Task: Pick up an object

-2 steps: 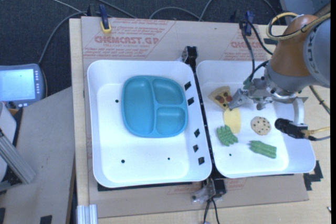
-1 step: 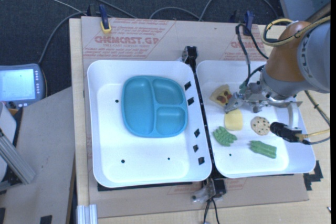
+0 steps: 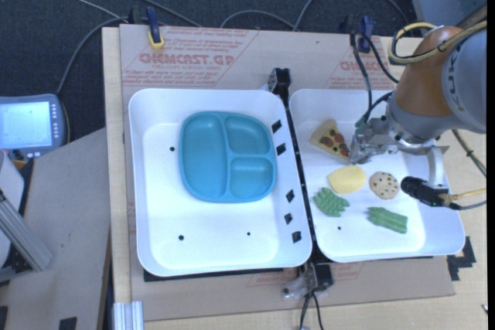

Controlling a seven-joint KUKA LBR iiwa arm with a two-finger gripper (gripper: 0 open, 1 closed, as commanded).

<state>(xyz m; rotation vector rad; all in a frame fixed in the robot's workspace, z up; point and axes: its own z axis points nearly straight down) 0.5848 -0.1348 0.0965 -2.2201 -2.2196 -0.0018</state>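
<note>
Resting flat, smooth blue compartment tray (image 3: 228, 157), round speckled cookie (image 3: 383, 185)

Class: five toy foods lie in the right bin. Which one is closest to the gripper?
The pizza slice, the triangular piece with red dots. It lies just left of the gripper; the yellow piece, cookie and two green pieces sit lower in the right bin.

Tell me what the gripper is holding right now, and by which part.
Cannot be told. The gripper is low in the right bin, between the pizza slice and the yellow piece, but no object visibly sits in its grasp.
</note>
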